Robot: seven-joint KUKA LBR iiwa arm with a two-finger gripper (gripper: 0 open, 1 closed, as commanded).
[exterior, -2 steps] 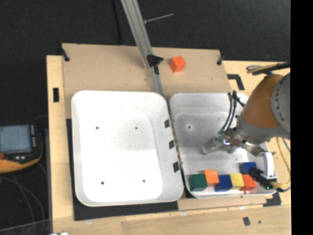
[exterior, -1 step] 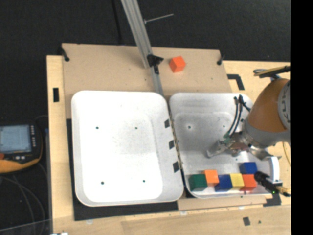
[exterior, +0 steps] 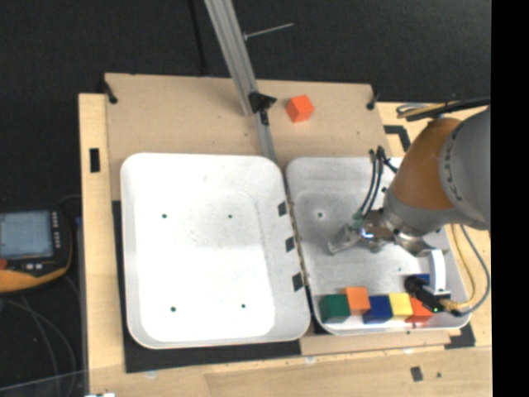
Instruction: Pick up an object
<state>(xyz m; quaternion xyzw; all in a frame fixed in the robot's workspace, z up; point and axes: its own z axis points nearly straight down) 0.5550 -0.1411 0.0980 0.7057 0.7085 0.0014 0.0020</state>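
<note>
- Blocks: row of 5 along the near wall of the right bin (exterior: 331, 176) — green block (exterior: 334, 307), orange block (exterior: 357, 298), blue block (exterior: 379, 308), yellow block (exterior: 401, 304), red block (exterior: 420, 313), touching side by side.
- Row's long axis runs left-right along that wall; single blocks are cubes, no clear pointing direction.
- Gripper (exterior: 340, 243) sits mid-bin, well apart from the row, nothing between it; finger spread: cannot tell.
- Progress: nothing picked yet; approach, grasp and lift all remain.
- Spare orange cube (exterior: 299, 108) lies on the bench beyond the bins.

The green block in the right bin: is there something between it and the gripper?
Nothing visible. The gripper hangs over bare bin floor, above the green block, which sits at the left end of the block row along the right bin's near wall, beside the orange block.
</note>
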